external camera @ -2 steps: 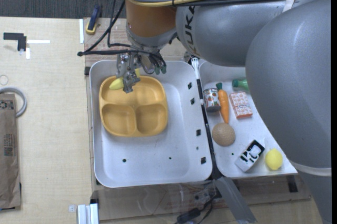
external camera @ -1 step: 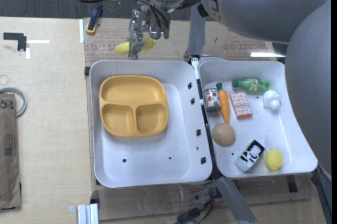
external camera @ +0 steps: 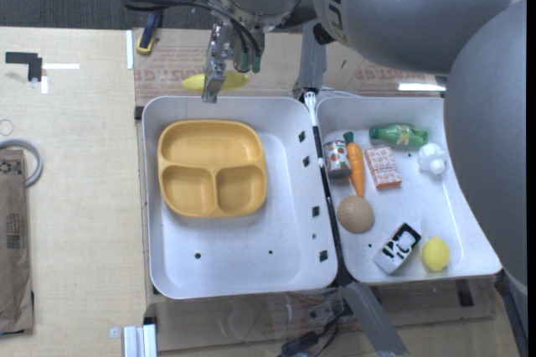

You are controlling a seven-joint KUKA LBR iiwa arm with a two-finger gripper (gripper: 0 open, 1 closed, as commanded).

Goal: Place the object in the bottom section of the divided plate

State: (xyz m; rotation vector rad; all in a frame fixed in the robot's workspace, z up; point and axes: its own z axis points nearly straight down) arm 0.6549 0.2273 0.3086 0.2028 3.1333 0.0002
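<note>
One yellow banana-like object lies between the fingers of the gripper, held above the far rim of the left bin; divided plate sits just below; step: carrying; next: lower into a bottom section, release

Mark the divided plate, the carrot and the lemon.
divided plate [external camera: 213, 143]: camera view, floor of its large top section.
carrot [external camera: 357, 170]: camera view, middle of the orange body.
lemon [external camera: 435, 255]: camera view, centre of the yellow skin.
</note>
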